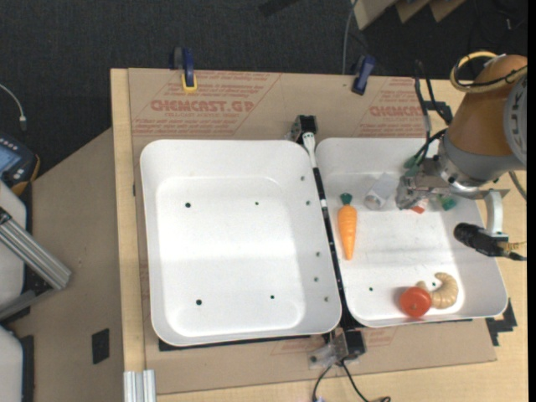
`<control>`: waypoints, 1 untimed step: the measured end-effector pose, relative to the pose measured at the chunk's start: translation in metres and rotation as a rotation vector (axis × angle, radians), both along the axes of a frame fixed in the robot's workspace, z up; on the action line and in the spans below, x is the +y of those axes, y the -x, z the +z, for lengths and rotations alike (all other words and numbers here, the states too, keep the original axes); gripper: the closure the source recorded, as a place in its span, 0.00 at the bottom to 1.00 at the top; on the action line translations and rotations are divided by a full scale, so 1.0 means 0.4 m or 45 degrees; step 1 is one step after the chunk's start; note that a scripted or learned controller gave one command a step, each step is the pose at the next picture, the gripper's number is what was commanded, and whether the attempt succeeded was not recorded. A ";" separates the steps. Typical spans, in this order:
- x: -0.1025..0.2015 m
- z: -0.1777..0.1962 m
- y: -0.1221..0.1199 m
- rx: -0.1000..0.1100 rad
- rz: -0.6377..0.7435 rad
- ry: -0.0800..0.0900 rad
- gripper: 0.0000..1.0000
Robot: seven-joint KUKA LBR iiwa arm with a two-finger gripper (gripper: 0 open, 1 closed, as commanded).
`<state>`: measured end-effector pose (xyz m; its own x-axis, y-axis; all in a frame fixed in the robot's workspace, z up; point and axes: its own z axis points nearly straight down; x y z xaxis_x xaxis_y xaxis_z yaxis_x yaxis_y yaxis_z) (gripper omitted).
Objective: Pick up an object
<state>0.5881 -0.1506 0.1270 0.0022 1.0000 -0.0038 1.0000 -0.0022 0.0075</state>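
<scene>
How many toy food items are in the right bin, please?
3: a carrot by the left wall, and a tomato touching a croissant near the front edge. A small pale thing beside the claw is unclear; the arm may hide more.

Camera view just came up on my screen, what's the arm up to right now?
The grey and orange arm has reached in from the right over the right bin, and its claw sits low near the bin's far side. A toy carrot lies along the bin's left wall, and a red tomato and a tan curved piece rest together near the front edge. Nothing visibly sits in the claw, so no pick has happened yet.
</scene>
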 end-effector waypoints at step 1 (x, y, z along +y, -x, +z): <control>-0.187 -0.111 0.194 0.018 -0.009 -0.004 1.00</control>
